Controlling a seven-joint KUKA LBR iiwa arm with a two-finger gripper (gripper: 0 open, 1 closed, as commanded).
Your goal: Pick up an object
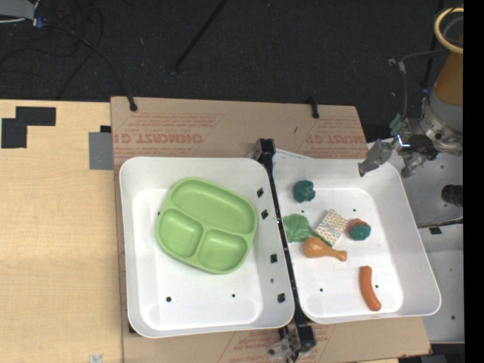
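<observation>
A pale wooden tabletop (53, 233) is carrying two white bins side by side under dark surroundings. The tool (392, 156) is hovering over the far right corner of the right bin (393, 225), its two fingers spread apart and gripping nothing. Below and left of it are lying a dark green ball (304, 191), a patterned block (331, 226), a chicken drumstick (324, 249) and a sausage (370, 287). Further left, a green divided plate (206, 224) is sitting in the left bin (151, 293).

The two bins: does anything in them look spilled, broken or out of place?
Nothing stands out. The green plate lies flat in the left bin; the small toy foods, among them a sausage, lie loose inside the right bin.
</observation>
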